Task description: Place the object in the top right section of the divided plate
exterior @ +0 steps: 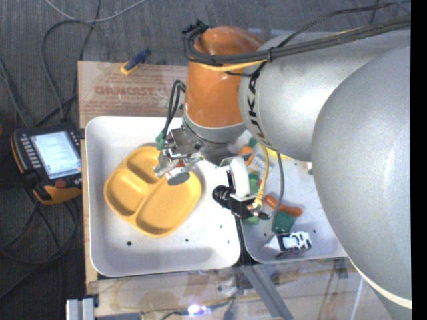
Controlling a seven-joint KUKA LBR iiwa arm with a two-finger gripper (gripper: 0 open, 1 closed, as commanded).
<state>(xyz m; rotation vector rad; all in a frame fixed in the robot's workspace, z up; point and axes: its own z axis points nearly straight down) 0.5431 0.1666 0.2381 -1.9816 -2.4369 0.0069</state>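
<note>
Plate first: a yellow plastic divided plate (pixel 152 195) lies tilted in the left shallow white bin (pixel 107 245), its three sections facing up. Over the plate's upper right edge hang the jaws (pixel 172 165) of the grey arm (orange band above the wrist), with a small grey round piece (pixel 177 176) just below them, perhaps part of the tool. Whether the jaws are wide or narrow, I cannot tell. In the right white bin (pixel 263 253) lie small objects: a green block (pixel 285 211), an orange piece (pixel 271 201) and a black-and-white toy (pixel 293 241), all apart from the plate.
</note>
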